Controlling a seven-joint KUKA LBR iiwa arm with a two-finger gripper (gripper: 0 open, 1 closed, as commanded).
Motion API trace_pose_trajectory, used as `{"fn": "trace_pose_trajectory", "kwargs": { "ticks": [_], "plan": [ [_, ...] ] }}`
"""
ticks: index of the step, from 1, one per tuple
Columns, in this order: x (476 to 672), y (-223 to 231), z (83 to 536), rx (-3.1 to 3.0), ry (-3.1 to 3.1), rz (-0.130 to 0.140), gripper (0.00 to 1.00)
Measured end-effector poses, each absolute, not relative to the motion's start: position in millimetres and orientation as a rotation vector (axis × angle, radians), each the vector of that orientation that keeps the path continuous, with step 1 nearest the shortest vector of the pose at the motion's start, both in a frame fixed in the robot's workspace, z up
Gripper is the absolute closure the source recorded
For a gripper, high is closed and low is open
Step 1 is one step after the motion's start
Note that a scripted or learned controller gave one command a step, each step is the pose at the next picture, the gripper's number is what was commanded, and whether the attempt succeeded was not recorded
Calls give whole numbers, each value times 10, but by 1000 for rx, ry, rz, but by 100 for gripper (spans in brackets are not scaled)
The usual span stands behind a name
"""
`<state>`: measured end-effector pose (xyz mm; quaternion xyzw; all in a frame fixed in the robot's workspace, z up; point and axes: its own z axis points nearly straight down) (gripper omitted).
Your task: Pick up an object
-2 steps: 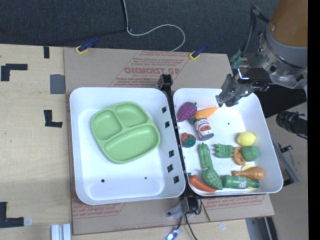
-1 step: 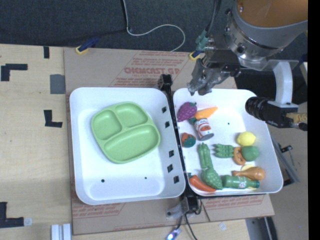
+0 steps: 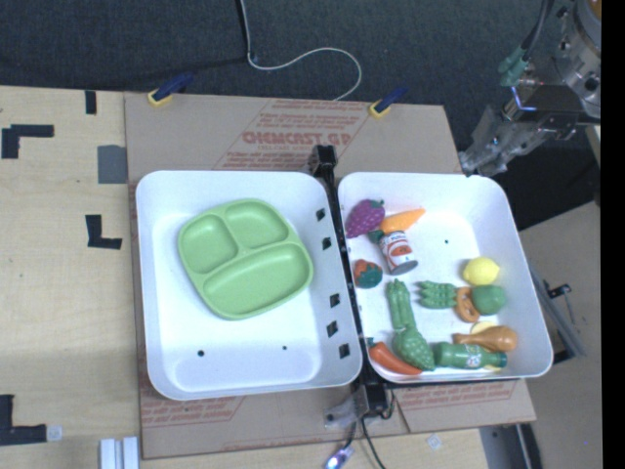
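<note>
The gripper hangs past the upper right corner of the right bin, over the dark floor and clear of the toys; whether its fingers are apart or together cannot be told from this blurred slant. It holds nothing that can be seen.

All the toys lie in the right bin. Taking the small can as landmark: the purple grapes sit just up and left of it, the carrot just above it, tip pointing right. A strawberry lies just below and left of the can. A green corn-like piece stands below the can, and a green leafy piece is down and right of it. The lemon is well to the can's right, with a lime touching an orange slice just under the lemon. Far below the can, along the bin's near wall, lie a red-orange pepper, a green bottle and a brown drumstick.

The left bin holds a green divided plate, well left of the can
</note>
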<state>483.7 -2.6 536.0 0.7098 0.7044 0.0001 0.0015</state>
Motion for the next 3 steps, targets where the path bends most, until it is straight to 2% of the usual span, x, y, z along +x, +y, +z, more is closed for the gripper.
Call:
{"fn": "trace_pose_trajectory", "kwargs": {
  "ticks": [1, 2, 3],
  "plan": [
    [4837, 785, 5344, 2215, 2229, 0, 100],
    [4818, 447, 3668, 2233, 2226, -26, 100],
    [4838, 744, 4294, 2215, 2226, 4, 100]
  ]
}}
